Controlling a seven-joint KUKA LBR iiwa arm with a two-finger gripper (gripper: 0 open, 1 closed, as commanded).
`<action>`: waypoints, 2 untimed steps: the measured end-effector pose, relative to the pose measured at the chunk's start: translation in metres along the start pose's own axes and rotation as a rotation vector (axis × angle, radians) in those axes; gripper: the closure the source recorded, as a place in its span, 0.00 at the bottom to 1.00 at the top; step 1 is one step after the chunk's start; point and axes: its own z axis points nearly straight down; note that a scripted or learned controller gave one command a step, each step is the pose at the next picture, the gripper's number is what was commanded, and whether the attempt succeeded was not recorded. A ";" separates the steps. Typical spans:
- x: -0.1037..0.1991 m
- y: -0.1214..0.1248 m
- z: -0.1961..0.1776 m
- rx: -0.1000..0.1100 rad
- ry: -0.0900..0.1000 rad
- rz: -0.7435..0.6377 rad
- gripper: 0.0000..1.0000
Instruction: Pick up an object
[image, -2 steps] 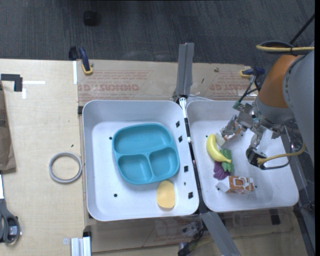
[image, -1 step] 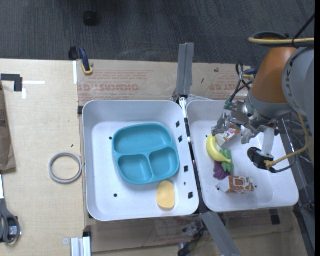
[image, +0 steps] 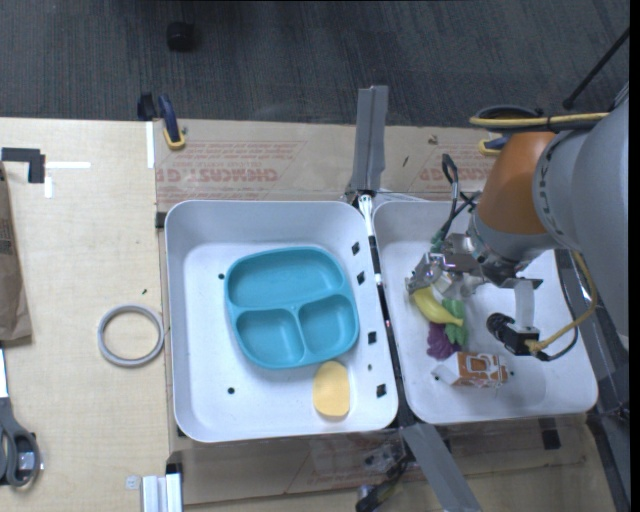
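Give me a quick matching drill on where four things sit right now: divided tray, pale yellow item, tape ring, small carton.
Things:
1. blue divided tray
2. pale yellow item
3. grey tape ring
4. small orange-and-white carton

Places:
A. on the bench, left of both bins
B. right bin, near its front edge
C. middle of the left bin
D. left bin, just in front of the tray

Pairs: 1-C, 2-D, 3-A, 4-B

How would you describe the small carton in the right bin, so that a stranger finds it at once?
Start at the right bin, the one under the arm. Near its front edge lies a small carton, below the purple toy and the banana. It is the one boxy thing there, orange-brown and white.
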 end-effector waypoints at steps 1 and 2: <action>-0.001 0.000 -0.009 0.002 -0.001 0.002 1.00; 0.037 0.005 -0.113 -0.002 -0.001 0.072 1.00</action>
